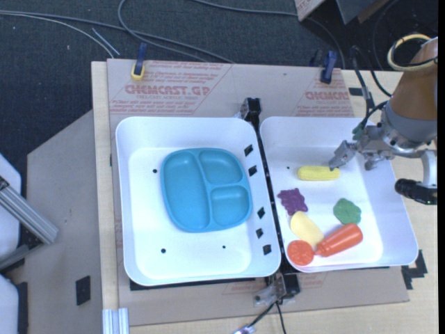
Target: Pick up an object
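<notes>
The right bin (389, 186) holds several toy foods: a long yellow piece (318, 174), a purple grape bunch (293, 200), a green piece (347, 210), a pale yellow piece (304, 226), an orange carrot (341, 240) and a red-orange round piece (300, 252). My gripper (354, 158) hangs over the back of this bin, just right of and above the long yellow piece. Its fingers are spread open with nothing between them; the left fingertip (339, 158) is close to the yellow piece's right end.
The left bin (139, 152) carries a blue divided plate (206, 188). A black divider (256, 158) with clips runs between the bins. The arm's orange band (417, 92) stands over the right bin's far right corner. Cables lie behind the bench.
</notes>
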`<state>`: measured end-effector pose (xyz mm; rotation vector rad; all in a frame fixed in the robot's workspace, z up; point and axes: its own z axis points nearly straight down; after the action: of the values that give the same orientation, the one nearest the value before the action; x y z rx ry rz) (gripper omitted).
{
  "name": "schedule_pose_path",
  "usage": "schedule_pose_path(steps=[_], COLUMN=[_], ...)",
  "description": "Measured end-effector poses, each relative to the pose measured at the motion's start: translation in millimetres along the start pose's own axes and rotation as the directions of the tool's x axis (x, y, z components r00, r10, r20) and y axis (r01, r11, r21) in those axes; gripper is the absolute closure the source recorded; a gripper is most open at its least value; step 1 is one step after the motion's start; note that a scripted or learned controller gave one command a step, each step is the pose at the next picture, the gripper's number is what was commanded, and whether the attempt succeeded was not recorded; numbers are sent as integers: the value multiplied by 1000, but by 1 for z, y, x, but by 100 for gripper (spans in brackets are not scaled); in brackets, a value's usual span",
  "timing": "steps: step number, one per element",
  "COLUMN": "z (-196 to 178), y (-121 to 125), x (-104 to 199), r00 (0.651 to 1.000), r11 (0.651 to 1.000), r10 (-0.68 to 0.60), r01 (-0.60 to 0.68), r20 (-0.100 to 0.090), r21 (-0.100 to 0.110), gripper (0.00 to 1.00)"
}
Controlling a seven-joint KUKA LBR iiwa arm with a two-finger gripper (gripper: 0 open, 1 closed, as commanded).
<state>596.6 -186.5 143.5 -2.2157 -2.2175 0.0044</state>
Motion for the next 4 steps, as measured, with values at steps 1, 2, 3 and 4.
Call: schedule_pose_path(steps=[1, 2, 3, 4], z=[-15, -78, -101, -108], y=[2, 2, 3, 8], x=[-1, -8, -8, 49], r00=[1000, 1000, 1000, 1000], r11=[1000, 1000, 1000, 1000], r10=[-1, 1, 0, -5], r01=[1, 0, 0, 5], r20=[3, 6, 4, 1], r21=[-9, -15, -12, -8], gripper=[100, 100, 100, 100])
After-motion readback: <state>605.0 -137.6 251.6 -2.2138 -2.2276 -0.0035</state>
